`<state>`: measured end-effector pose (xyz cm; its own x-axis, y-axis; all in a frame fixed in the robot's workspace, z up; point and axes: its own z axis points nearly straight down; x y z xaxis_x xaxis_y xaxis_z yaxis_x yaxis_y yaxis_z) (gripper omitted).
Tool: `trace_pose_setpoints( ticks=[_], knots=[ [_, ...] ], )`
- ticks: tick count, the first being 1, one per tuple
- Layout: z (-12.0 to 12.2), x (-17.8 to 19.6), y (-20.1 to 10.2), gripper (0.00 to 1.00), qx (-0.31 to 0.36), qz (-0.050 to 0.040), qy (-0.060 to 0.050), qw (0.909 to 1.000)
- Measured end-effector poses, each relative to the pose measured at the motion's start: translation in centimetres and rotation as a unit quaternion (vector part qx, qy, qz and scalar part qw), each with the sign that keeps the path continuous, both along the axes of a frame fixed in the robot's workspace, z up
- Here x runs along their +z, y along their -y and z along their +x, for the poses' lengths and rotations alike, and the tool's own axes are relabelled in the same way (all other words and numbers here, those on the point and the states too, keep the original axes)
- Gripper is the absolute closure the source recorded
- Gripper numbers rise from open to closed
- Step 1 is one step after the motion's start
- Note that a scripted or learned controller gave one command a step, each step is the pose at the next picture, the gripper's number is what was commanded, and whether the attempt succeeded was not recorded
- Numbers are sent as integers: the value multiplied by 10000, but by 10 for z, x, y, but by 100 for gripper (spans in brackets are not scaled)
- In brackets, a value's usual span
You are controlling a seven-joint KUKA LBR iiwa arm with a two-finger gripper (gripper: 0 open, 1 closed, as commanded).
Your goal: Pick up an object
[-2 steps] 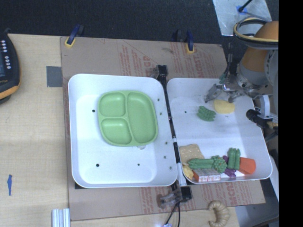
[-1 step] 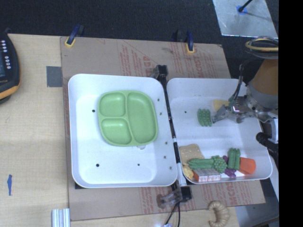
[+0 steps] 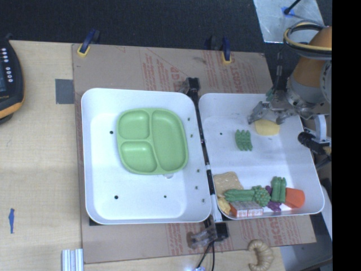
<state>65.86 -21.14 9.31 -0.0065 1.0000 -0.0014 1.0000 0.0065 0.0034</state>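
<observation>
Spread wide, the gripper [image 3: 271,113] hangs low in the far right part of the right bin [image 3: 293,162], its two fingers splayed apart with nothing between them. Just below and touching the near fingertip in this view lies a pale yellow object [image 3: 267,128], rounded and flat; its far edge is partly covered by the gripper, so its full shape is hard to read. A little to its left, apart from it, sits a small green ridged piece [image 3: 243,140], on the bare white floor of the same bin.

Along the near wall of the right bin a cluster of toy foods is packed together: a tan slice like bread [image 3: 227,180], a green pod-like piece [image 3: 240,195], a bumpy green piece [image 3: 260,195], an upright green vegetable [image 3: 278,187], an orange piece [image 3: 295,197], and a red-and-white box [image 3: 248,210] whose markings are too small to make out. Something purple [image 3: 274,206] peeks from under them, mostly hidden.

Above the gripper the arm [image 3: 309,66] is cut off by the picture's edge, its orange band partly visible.

In the left bin [image 3: 98,151] lies a green divided plate [image 3: 152,141] with three compartments.

Below the bins, on the cardboard sheet [image 3: 141,66], a tan curled object [image 3: 260,254] is cropped by the lower edge.
</observation>
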Motion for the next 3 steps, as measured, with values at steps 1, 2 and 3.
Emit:
trace_pose_setpoints(
  ticks=[1,2,3],
  knots=[
    [-73,-2,1,0,-22,13,-64,10000],
    [1,0,0,0,0,-2,5,10000],
    [-85,-2,1,0,-25,15,-69,10000]
  ],
)
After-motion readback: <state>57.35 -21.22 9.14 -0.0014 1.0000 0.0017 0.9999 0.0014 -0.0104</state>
